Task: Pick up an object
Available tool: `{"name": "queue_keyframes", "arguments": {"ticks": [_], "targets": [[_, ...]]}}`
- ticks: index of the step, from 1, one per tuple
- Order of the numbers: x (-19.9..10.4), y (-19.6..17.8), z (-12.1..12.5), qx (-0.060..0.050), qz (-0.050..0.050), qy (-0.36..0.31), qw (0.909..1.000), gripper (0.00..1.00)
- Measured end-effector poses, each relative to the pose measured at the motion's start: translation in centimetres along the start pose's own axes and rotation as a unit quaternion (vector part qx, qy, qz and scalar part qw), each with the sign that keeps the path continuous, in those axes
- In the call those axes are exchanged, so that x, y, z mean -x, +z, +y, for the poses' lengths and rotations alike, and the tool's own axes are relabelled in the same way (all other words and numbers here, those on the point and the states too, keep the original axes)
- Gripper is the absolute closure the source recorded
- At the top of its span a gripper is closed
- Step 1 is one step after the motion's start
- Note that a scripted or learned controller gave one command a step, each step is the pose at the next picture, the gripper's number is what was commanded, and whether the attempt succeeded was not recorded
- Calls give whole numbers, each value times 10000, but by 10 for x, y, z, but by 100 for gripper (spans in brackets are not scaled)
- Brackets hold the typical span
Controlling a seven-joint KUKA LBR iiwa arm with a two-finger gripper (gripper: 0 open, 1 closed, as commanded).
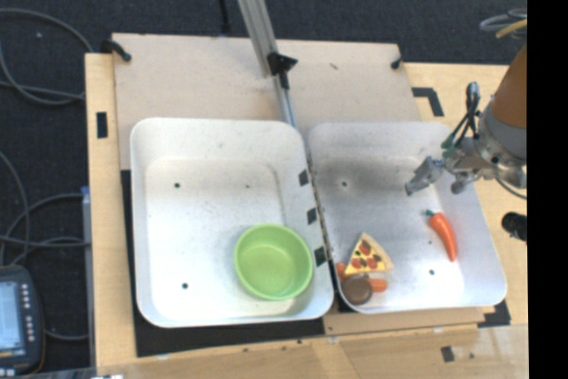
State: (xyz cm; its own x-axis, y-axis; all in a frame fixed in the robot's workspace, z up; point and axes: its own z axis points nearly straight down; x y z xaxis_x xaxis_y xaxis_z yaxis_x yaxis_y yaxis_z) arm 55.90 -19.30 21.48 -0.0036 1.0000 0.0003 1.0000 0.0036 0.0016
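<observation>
Camera view: claw above the right bin, carrot close by.

Green bowl [273, 260] sits in the left bin [160, 146]. Rightward, the gripper [439, 176] hangs with fingers apart, gripping nothing; the carrot [444, 234] lies just below it, long axis running down-right.

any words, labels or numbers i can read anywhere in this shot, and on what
None can be read.
The screen of the handheld device at the left edge is lit, but too small and blurred to read.
The green bowl, pizza slice toy, carrot toy and both white bins carry no visible print.
</observation>
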Motion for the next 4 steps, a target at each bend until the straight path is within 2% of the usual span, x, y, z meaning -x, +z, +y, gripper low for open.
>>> {"name": "queue_keyframes", "arguments": {"ticks": [1, 3, 4], "targets": [[0, 0, 0, 2, 2, 2, 10000, 0], [-2, 114, -6, -28, -10, 25, 10000, 0], [-2, 100, -3, 15, -10, 44, 10000, 100]]}}
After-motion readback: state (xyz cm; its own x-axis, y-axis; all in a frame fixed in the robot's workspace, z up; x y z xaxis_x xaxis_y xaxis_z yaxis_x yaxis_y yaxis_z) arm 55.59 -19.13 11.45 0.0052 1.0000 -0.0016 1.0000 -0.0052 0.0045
